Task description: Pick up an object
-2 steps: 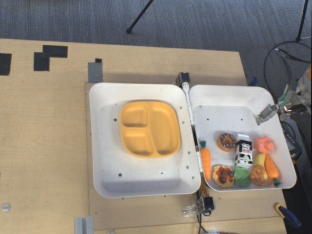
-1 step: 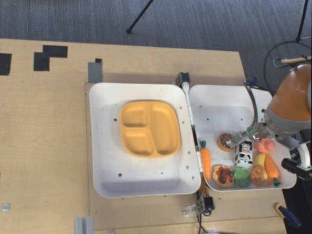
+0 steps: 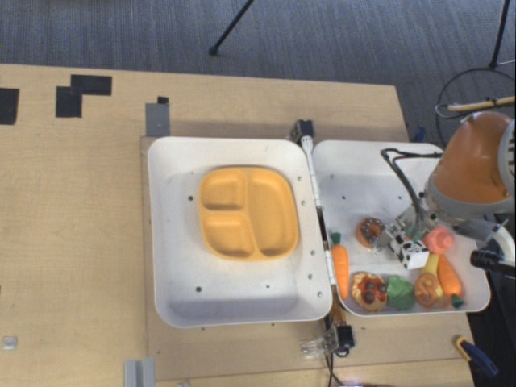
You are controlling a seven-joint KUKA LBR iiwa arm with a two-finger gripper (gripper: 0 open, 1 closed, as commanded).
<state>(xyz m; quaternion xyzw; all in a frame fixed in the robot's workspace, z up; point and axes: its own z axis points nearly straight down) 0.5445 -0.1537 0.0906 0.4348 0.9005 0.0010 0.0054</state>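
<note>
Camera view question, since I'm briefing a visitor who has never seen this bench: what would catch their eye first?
Probably the yellow divided plate, lying alone in the middle of the left bin. Next, the arm's orange band at the right edge, above the right bin. Bright toy foods crowd that bin's near side, with a carrot lying by the divider.

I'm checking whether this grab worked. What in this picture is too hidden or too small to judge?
- Gripper, camera view: too small and cluttered to tell its state or whether it holds anything.
- Right bin: far side covered by the arm.
- Toy food: small, blurred, crowded together.
</note>
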